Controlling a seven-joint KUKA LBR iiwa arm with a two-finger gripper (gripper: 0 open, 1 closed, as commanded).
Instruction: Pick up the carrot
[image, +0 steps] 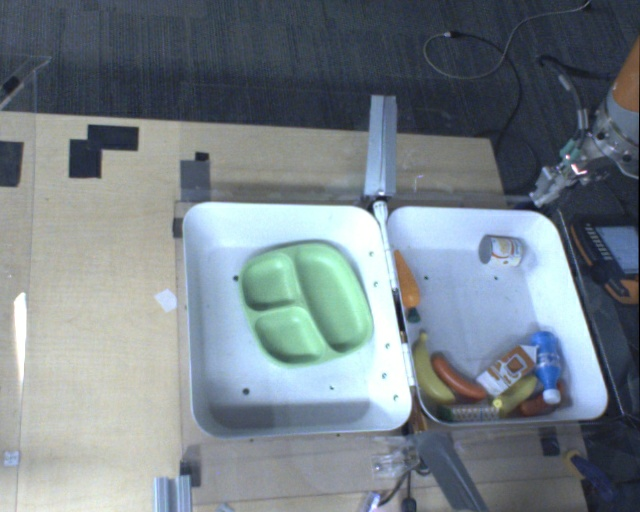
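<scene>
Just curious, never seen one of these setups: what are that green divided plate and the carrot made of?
The green divided plate looks like moulded matte plastic: even colour, soft rounded compartments. The carrot seems a plastic toy, judging by its smooth uniform orange, though it is too small to be sure.

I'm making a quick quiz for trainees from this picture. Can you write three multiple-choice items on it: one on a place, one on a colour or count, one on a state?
1. Where does the carrot lie?
A. In the left bin, on the plate
B. In the right bin, along its left wall
C. On the bench outside the bins

2. What colour is the divided plate in the left bin?
A. Green
B. Red
C. Blue

3. Where is the claw relative to the carrot?
A. Closed around it
B. Touching its tip
C. Well away, beyond the right bin's far right corner

Answers:
1. B: the orange carrot rests against the left wall of the right bin.
2. A: the plate is pale green.
3. C: the claw sits at the upper right, apart from the carrot.
</scene>
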